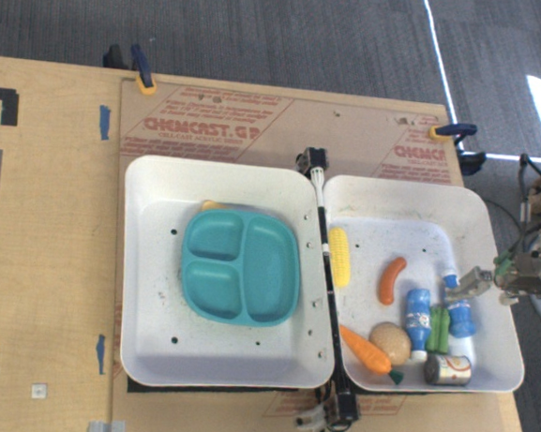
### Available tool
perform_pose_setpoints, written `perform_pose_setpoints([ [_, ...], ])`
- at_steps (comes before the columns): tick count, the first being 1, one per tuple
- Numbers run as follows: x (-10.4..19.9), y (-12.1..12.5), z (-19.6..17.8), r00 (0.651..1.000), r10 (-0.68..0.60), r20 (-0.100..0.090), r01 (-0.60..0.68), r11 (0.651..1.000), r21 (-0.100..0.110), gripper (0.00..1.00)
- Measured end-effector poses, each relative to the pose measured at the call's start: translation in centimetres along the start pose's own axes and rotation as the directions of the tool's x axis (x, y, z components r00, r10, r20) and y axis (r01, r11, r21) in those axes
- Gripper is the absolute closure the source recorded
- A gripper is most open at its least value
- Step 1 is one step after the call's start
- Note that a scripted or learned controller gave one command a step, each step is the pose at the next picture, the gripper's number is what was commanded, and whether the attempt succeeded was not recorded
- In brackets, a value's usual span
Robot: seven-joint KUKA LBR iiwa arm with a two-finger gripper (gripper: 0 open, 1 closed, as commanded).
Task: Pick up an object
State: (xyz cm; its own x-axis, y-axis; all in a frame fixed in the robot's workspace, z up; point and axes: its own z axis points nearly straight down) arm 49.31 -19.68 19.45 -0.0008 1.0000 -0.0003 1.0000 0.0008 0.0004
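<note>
Toys in right bin, tool at its right rim, grip state unclear.

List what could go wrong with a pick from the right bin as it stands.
1. The bottles, green item and can lie packed together, so the gripper may nudge or grab a neighbour.
2. The carrot touches the round item near the bin wall, leaving little room for a grasp.

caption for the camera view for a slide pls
Gripper at the right bin's right rim above toy food and bottles; a teal divided plate fills the left bin.
</note>
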Motion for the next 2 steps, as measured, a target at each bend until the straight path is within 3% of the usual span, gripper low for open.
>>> perform_pose_setpoints([
  [1, 2.9, -1.0, 9.1, 0.999, -0.039, -0.001, 0.039, 0.999, -0.006, 0.00],
  [2, 9.1, 3.1, 10.8, 0.995, -0.104, 0.000, 0.104, 0.995, -0.006, 0.00],
])
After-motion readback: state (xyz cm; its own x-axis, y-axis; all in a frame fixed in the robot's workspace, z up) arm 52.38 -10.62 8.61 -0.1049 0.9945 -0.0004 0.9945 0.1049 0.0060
